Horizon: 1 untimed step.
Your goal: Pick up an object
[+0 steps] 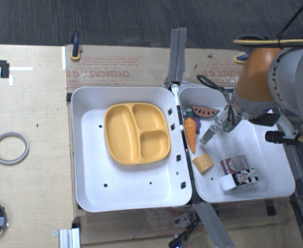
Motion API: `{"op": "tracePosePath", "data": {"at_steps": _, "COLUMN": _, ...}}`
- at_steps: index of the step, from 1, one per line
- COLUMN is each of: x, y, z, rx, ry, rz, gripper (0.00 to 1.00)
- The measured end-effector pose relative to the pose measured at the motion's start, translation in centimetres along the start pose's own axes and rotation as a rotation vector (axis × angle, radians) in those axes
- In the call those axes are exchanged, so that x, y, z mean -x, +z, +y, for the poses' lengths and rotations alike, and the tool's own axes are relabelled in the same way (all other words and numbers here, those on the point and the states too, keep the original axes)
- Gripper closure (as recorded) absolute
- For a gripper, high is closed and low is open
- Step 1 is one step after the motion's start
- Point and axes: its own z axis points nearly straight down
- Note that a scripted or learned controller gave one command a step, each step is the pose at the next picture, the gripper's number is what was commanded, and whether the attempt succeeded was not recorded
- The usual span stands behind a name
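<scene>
In the right bin (275, 185), an orange carrot (191, 134) lies along the left wall. A watermelon slice (205, 111) lies just behind it, and a tan wedge (203, 163) sits in front of it. A small printed box (238, 172) rests near the bin's front. My gripper (209, 135) hangs low over this bin, slanting down to the left. Its tip is just right of the carrot, in front of the watermelon slice and behind the tan wedge. Nothing is seen held in it.
The left bin (89, 180) holds a yellow divided plate (138, 133). A central divider (181, 138) separates the bins. The grey arm with its orange band (257, 76) covers the right bin's far right corner. A grey tape ring (9, 148) lies on the bench at left.
</scene>
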Motion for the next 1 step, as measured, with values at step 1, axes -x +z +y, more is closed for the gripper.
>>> {"op": "tracePosePath", "data": {"at_steps": 1, "x": 3.87, "y": -0.09, "z": 3.62, "rx": 0.001, "ry": 0.197, "rz": -0.001, "gripper": 0.00}}
